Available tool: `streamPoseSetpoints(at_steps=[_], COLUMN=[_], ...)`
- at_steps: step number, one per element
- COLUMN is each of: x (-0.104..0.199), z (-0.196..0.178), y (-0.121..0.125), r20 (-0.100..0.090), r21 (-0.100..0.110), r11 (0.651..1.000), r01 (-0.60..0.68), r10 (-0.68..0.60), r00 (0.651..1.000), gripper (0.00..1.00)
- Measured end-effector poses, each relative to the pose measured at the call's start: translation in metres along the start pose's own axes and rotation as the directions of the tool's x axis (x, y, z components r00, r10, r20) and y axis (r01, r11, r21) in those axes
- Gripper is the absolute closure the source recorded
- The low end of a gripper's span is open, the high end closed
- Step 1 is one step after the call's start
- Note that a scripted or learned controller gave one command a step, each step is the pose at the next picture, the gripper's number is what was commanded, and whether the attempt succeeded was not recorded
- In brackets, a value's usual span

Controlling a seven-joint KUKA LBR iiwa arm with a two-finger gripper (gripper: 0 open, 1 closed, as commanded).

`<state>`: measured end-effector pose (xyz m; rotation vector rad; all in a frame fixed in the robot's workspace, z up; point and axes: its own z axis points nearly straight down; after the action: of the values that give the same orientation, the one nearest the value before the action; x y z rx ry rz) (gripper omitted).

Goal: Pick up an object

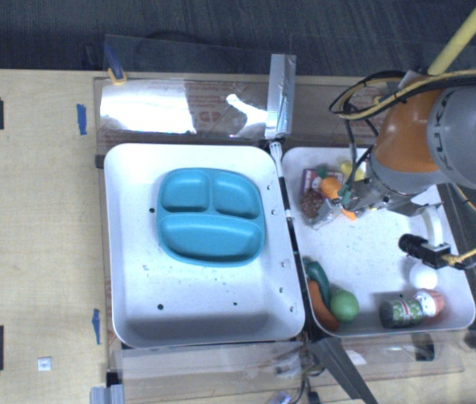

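Progress looks slight: gripper [351, 199] sits low in the right bin [465, 310] beside a snack packet [315, 194], nothing visibly lifted, finger state hard to tell.

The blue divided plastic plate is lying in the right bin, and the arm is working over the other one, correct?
Not quite. The camera view shows the blue divided plastic plate in the left white bin; the arm works over the right white bin.
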<state>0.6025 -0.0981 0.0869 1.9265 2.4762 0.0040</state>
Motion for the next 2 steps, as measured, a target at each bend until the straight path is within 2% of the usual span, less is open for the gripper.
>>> streamPoseSetpoints(at_steps=[1, 2], x=[-0.027, -0.031], z=[0.002, -0.010], y=[0.036, 0.035], r20=[-0.018, -0.008], r21=[0.030, 0.030], r11=[0.995, 0.995], r01=[0.098, 0.096], r10=[-0.097, -0.096], r00=[0.995, 0.995], gripper=[0.00, 1.00])
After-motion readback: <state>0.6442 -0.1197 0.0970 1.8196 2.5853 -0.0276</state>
